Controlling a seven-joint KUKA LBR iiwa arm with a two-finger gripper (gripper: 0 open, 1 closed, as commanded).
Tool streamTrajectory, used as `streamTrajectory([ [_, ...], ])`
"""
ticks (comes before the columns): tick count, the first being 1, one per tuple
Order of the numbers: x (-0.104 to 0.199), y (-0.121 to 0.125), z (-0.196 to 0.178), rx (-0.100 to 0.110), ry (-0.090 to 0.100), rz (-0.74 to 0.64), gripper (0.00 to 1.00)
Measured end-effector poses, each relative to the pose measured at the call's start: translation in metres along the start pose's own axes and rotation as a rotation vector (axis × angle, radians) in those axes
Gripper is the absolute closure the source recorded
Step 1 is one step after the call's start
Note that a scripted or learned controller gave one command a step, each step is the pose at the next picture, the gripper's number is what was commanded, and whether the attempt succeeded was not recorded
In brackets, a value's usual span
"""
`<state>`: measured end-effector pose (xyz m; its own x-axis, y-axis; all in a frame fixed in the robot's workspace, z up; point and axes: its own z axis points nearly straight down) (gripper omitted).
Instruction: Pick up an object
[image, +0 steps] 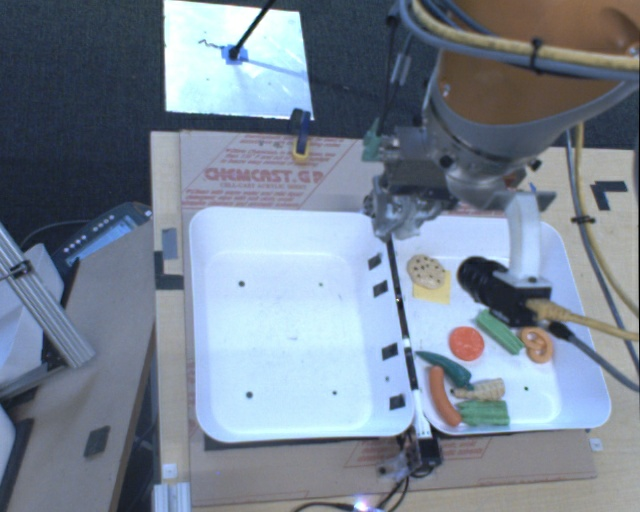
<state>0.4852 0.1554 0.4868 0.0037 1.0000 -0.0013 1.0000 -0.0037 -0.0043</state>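
gripper (400, 222) sits upper centre of frame, at the top of the divider btw the two bins, just above-left of the cookie (426, 268). can't tell its state from here, too dark and bunched; nothing visibly held.

all the pickable stuff is in the right bin (585, 385), right half of frame: cookie touching a yellow cheese wedge (434, 291) near the top, red tomato slice (466, 343) mid, then toward the bottom a sausage (443, 396) w/ a green pepper (446, 366) and corn piece (487, 389) close by. a pretzel (538, 345) lies far right.

these look like toy food, so prob. light, stiff plastic, a bit slick, not fragile. tomato slice lies flat and apart from neighbours, but thin, hard to get under. sausage likely easiest: pinch across its narrow middle.
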Motion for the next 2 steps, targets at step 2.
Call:
streamTrajectory([
  [2, 0.080, 0.010, 0.047, -0.009, 0.004, -0.010, 1.00],
])
